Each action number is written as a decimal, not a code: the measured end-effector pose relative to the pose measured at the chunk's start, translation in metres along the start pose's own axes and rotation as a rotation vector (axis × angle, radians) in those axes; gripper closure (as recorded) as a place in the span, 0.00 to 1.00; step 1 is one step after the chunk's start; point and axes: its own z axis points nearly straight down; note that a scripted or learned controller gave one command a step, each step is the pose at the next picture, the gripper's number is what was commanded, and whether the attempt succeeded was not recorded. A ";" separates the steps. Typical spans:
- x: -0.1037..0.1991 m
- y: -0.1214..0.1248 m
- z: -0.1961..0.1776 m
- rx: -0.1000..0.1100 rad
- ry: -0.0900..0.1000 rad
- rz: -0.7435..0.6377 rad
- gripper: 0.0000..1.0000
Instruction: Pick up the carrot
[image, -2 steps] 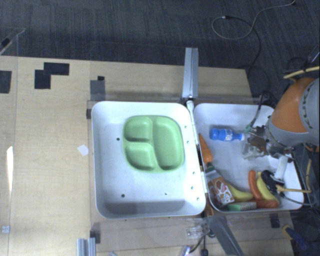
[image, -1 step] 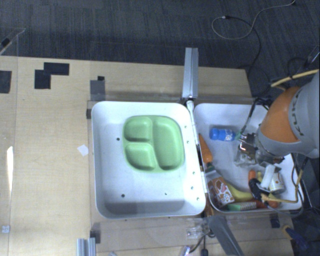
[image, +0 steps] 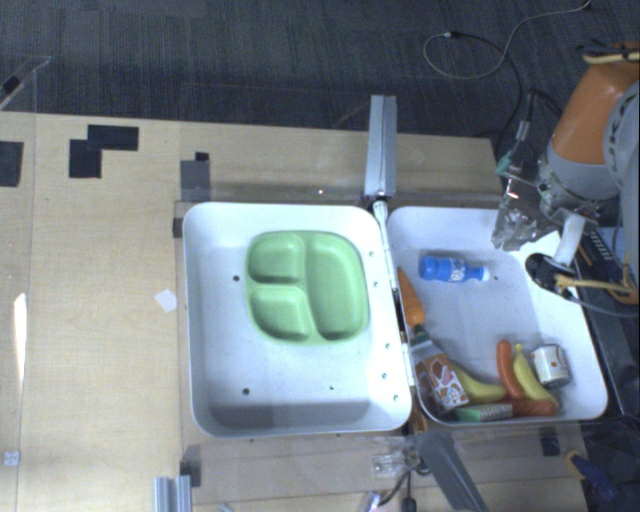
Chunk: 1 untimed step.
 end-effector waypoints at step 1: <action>-0.027 0.052 0.123 -0.002 0.001 0.054 1.00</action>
